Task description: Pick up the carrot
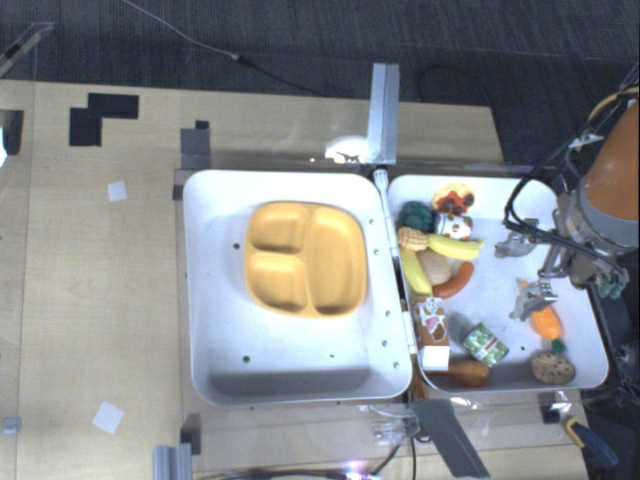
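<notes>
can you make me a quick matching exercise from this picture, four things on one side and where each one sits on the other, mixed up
Things:
1. divided yellow plate
2. carrot
3. cookie
4. broccoli

Places:
A. near front right corner of the right bin
B. just below the gripper, right bin
C. middle of the left bin
D. near back left corner of the right bin

Pairs: 1-C, 2-B, 3-A, 4-D

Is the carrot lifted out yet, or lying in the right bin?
Lying in the right bin: the carrot rests on its floor, just below the end effector.
</notes>
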`<state>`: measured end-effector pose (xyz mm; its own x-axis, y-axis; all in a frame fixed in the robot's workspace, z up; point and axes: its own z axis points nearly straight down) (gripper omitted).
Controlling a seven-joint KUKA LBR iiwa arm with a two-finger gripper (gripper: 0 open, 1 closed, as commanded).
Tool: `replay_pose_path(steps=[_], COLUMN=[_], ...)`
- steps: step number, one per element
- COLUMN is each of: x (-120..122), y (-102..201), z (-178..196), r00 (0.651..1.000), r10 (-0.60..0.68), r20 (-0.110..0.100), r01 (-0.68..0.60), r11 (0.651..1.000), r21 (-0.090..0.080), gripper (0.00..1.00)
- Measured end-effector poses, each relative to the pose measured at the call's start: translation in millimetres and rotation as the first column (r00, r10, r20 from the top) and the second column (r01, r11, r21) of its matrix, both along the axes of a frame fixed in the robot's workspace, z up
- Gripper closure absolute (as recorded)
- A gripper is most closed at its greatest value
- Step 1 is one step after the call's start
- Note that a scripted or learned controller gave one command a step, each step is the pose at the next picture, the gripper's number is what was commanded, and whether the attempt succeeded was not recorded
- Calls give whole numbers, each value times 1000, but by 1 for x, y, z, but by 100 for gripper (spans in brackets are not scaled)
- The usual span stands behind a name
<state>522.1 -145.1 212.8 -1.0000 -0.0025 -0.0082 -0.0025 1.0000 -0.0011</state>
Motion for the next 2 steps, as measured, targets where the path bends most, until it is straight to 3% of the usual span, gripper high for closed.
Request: replay_pose_path(steps=[1,2], x=[30,32], y=[-62,-60], z=[-123,-111], r00=[992,991], r10=[123,131], r20=[9,13], r01=[-123,-131], r11=[992,991], r21=[-6,-7], gripper=[0,100])
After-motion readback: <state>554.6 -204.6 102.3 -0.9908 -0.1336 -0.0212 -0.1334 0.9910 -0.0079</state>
